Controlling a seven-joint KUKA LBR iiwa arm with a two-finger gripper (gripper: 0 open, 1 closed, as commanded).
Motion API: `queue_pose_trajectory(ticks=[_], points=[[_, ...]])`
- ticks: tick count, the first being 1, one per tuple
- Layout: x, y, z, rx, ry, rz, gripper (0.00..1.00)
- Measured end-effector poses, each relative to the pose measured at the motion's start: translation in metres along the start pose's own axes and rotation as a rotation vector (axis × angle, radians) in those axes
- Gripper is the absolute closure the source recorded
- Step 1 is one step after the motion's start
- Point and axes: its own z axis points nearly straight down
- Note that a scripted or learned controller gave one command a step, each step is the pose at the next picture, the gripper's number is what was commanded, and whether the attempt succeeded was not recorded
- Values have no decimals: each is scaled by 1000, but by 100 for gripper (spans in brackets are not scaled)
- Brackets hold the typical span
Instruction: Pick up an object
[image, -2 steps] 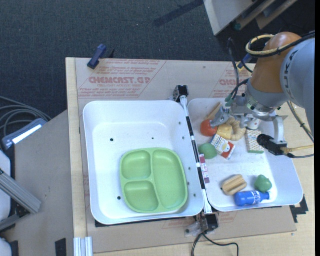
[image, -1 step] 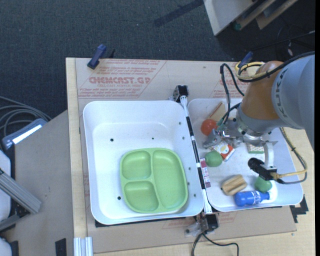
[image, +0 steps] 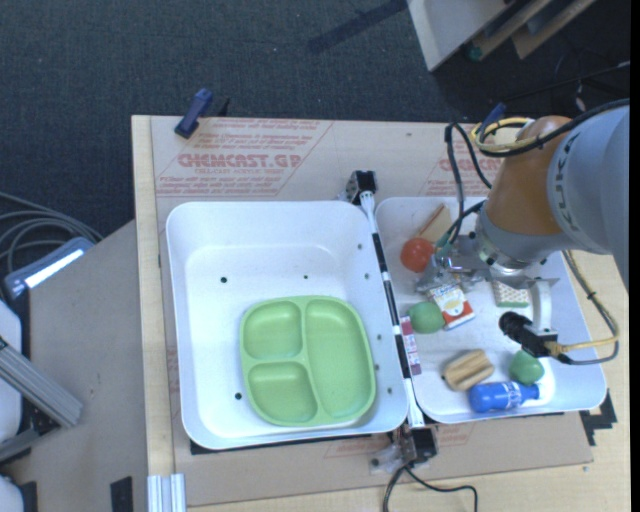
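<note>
The arm (image: 560, 180) enters from the right, its orange band above the wrist over the upper part of the right bin (image: 590, 385). The gripper (image: 455, 262) sits low over the bin's upper-left area, amid the objects there. Whether the gripper is released or clenched cannot be determined; nothing is visibly held.

Objects in the right bin:
- A red ball (image: 417, 253), round and smooth, lies just left of the gripper.
- A tan stick (image: 432, 219), slender, lies above the ball with its long axis running diagonally from lower left to upper right.
- A small carton (image: 452, 303), white with red print and boxy, lies just below the gripper, tilted.
- A green ball (image: 426, 317), matte, touches the carton's left side.
- A tan cylinder (image: 467, 368), resembling cork or bread, lies with its long axis running from lower left to upper right.
- A blue bottle (image: 500, 397), glossy plastic, lies on its side near the front wall, long axis roughly left to right.
- A green rounded object (image: 526, 366) sits just above the bottle's right end.

The left bin (image: 200, 250) holds a light green divided tray (image: 305, 358) with three compartments and rounded corners. Both bins are shallow, white and smooth.
</note>
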Motion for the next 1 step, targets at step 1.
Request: queue_pose_trajectory(ticks=[1], points=[[63,-31,-91,-1,1,-3,100]])
